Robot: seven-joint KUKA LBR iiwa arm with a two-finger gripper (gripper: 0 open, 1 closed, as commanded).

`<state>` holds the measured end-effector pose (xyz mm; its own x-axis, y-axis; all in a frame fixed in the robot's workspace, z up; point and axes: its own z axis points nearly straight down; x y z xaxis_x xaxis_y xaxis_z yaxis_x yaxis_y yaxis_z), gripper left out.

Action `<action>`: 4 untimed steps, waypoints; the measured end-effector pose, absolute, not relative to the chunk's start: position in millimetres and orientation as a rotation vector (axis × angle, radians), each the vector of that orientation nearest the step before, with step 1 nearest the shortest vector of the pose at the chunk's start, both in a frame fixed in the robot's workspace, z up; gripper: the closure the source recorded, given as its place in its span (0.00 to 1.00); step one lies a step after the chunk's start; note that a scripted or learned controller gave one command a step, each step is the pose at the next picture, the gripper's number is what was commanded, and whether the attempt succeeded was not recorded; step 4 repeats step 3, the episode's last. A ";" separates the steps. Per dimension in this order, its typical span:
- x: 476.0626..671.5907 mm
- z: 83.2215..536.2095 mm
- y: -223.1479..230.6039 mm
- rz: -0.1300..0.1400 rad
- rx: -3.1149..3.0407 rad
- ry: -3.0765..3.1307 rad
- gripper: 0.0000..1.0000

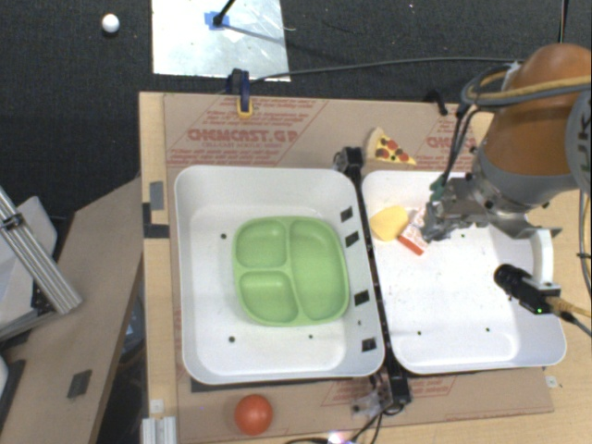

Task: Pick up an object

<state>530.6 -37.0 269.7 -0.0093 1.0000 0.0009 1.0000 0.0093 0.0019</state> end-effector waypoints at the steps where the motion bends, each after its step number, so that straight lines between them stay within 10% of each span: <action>1: 530.5 251.3 8.3 0.002 2.214 2.229 1.00; 4: 546.0 220.1 102.2 0.002 2.213 2.228 1.00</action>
